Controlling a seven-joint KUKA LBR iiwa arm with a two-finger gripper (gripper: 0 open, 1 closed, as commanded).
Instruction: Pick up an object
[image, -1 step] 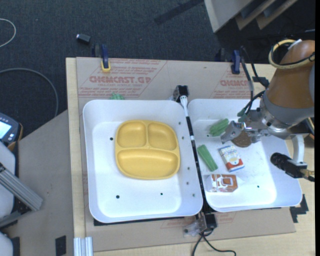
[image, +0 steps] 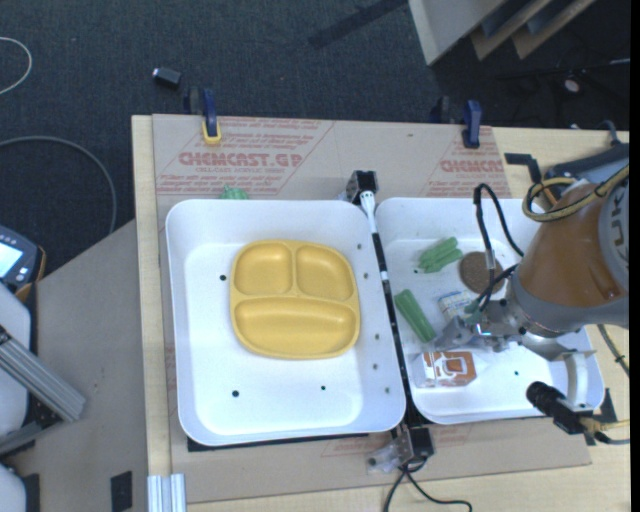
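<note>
Hand (image: 470, 327) | grip state unclear; orange-white packet (image: 447, 368) just below-left, right bin (image: 500, 405)

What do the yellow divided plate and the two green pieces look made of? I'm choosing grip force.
The yellow divided plate looks like moulded plastic, matte with a soft sheen and rounded compartment ridges. The green pieces seem plastic or foam: uniform colour, dull finish; too small to tell which.

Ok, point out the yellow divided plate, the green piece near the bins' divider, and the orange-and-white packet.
yellow divided plastic plate (image: 295, 300): camera view, centre ridge.
green oblong piece (image: 414, 314): camera view, its middle.
orange-and-white flat packet (image: 449, 368): camera view, printed face.
</note>
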